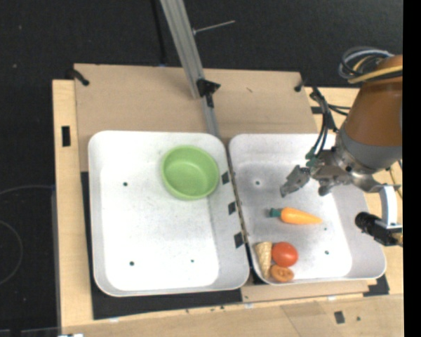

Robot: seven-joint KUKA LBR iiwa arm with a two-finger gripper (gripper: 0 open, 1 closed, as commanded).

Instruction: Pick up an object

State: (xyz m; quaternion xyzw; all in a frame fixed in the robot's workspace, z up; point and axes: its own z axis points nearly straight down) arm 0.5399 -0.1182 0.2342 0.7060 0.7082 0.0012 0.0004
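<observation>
A grey robot arm with an orange band is reaching in from the right over a tabletop [168, 97] carrying two shallow white bins, its hand [310, 182] hanging above the right bin [266, 153] with its two fingers spread apart and nothing between them. Just below the hand, a toy carrot [300, 217] is lying flat on the floor of that bin, its long axis running nearly level across the view, with the small green stem end pointing toward the divide between the bins and the orange tip pointing right, toward the arm, dipping very slightly downward. The carrot is sitting apart from the fingers, not touching them. Nearer the front rim of the same bin, a red tomato [285, 253] is resting beside a pale, wedge-shaped piece [264, 256], and a small orange-brown item [281, 274], too small to identify, is lying just in front of them against the bin's lip. In the left bin [126, 244], a green bowl [190, 173] is standing upright toward the far right corner, well apart from the carrot. A slanted metal rail [184, 41] is running from the top of the scene down toward the seam where the two bins are meeting.
</observation>
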